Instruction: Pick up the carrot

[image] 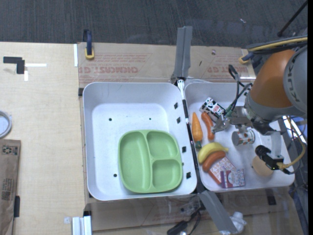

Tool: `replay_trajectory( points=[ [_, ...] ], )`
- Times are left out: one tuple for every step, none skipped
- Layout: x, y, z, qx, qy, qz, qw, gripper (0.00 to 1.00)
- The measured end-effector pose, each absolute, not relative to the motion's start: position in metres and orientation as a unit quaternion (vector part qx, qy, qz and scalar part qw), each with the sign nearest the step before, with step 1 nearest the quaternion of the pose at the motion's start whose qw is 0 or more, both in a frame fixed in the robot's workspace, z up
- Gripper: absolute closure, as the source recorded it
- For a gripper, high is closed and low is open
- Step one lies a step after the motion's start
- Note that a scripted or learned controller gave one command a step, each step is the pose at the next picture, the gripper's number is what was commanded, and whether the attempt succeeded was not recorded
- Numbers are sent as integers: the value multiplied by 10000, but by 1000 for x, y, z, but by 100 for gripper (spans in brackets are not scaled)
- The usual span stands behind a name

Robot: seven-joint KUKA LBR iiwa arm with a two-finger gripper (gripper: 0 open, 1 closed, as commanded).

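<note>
The carrot is orange and tapered, with a bit of green at its lower end. It lies along the left wall of the right bin, close to the divider. My gripper hangs low over the middle of that bin, just right of the carrot. A slim red-orange piece lies between the two. Nothing of the carrot is lifted; it rests on the bin floor.
A banana lies below the carrot, over another red-orange item and a red and white packet. A black and white toy, a grey can and a tan cup also sit there. The left bin holds a green divided plate.
</note>
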State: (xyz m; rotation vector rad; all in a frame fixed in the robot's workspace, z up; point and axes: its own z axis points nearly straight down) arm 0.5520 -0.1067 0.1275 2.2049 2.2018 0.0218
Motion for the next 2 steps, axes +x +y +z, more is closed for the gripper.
replay_trajectory(
  points=[
    [552, -108, 135, 7087, 7054, 61, 118, 100],
    [544, -28, 216, 7242, 6896, -18, -12, 100]
  ],
)
